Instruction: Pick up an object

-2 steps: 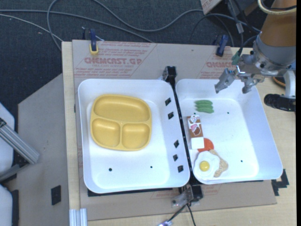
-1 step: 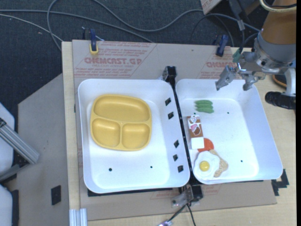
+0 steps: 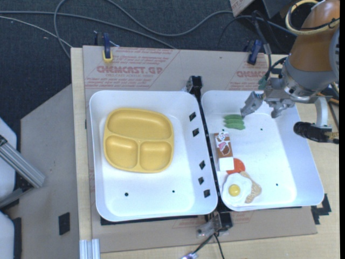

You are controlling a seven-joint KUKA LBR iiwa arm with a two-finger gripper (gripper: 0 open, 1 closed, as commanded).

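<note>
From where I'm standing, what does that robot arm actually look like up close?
The arm is a rounded grey body with an orange band on top. A yellowish cable loops beside it. Its gripper is grey metal with two slim fingers.

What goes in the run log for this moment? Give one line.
gripper: open, above right bin | green item: beside gripper, not held | yellow tray: left bin
</note>
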